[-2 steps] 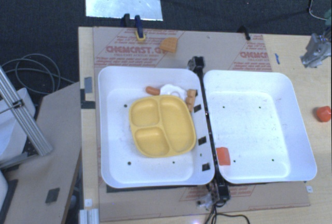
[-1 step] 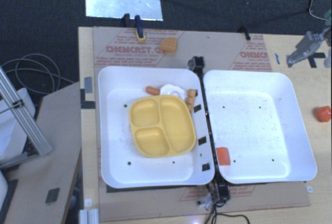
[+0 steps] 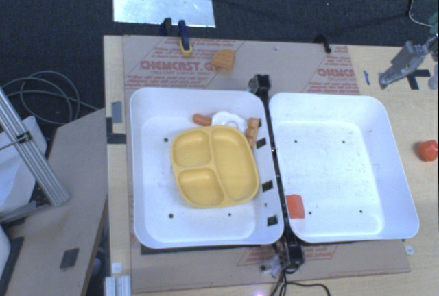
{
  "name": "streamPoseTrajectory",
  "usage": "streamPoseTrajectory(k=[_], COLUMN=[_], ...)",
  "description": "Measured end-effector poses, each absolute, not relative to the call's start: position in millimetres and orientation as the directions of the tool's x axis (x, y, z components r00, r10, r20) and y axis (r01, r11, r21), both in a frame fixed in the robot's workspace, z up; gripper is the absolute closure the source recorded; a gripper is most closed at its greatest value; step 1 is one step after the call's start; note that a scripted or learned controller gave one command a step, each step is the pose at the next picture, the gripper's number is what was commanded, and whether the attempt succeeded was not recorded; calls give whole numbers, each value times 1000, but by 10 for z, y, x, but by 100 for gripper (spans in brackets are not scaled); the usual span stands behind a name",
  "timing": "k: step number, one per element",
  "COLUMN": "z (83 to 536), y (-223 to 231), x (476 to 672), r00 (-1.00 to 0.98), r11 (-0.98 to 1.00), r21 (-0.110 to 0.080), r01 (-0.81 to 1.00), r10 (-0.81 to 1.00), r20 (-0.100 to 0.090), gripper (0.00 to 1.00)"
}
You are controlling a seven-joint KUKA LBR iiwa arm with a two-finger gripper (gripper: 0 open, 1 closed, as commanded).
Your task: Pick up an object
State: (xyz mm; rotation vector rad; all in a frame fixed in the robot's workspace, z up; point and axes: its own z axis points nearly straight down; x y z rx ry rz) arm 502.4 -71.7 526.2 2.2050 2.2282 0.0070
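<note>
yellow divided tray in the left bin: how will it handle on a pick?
The yellow tray looks like moulded plastic, so probably stiff and light. It is broad and shallow, so the jaws likely need a rim; a one-edge grasp may tilt. Lying flat in the left bin, it should slide, not roll.

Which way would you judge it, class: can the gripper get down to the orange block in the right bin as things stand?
Probably yes. The orange block lies alone near the left wall of the right bin, with nothing over it. The gripper sits beyond the bin's far right corner, with nothing between them.
</note>
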Motion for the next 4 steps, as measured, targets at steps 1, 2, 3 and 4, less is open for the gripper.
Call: streamPoseTrajectory(k=[1, 2, 3, 4], z=[5262, 5196, 5202, 5202], y=[-717, -2148, -2065, -2065], x=[5024, 4939, 4963, 4963], r00=[-10, 13, -3, -3], r11=[10, -12, 3, 3], r21=[8, 3, 4, 4], r01=[1000, 1000, 1000, 1000], r10=[1000, 1000, 1000, 1000], r20=[-2, -6, -2, -2], gripper=[0, 0, 0, 0])
